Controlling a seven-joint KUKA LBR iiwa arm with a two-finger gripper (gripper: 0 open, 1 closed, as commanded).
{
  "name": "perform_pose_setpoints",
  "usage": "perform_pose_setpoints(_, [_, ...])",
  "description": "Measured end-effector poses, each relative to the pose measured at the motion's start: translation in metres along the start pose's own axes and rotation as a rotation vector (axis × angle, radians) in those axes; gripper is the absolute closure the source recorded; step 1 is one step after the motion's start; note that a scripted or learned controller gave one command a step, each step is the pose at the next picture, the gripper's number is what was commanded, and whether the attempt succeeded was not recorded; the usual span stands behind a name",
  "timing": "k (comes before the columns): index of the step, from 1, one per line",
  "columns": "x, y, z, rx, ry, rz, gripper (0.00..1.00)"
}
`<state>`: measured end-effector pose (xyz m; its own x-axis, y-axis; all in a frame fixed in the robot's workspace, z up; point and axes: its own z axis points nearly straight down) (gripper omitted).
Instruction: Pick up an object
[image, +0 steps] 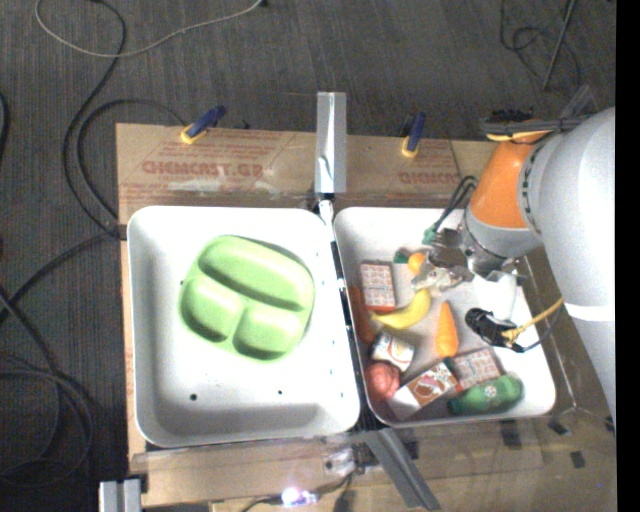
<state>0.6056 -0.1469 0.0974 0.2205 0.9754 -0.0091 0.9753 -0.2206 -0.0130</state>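
Observation:
My gripper (438, 268) hangs low over the back of the right bin (540, 398), just above the upper end of a yellow banana (405, 313). A small orange item (416, 263) lies right beside the gripper on its left. Around them lie a checkered small box (378, 284), an orange carrot (446, 331), a white can (394, 350), a red apple (381, 380), a red-and-white carton (431, 385), another checkered box (476, 367) and a green cucumber (488, 393). I see nothing lifted off the bin floor.
A large green moulded shape (247, 297) lies in the left bin (170, 400). A black cable loop (487, 323) hangs from the arm over the right bin. A metal post (330, 140) stands behind the divider between the bins.

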Motion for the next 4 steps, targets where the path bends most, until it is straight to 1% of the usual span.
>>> perform_pose_setpoints(1, [0.060, 0.010, -0.085, -0.007, 0.005, -0.004, 1.00])
perform_pose_setpoints(2, [0.060, 0.010, -0.085, -0.007, 0.004, -0.003, 0.00])
perform_pose_setpoints(3, [-0.010, 0.034, -0.009, -0.007, 0.003, -0.080, 0.00])
perform_pose_setpoints(4, [-0.010, 0.034, -0.022, -0.004, 0.002, -0.084, 1.00])
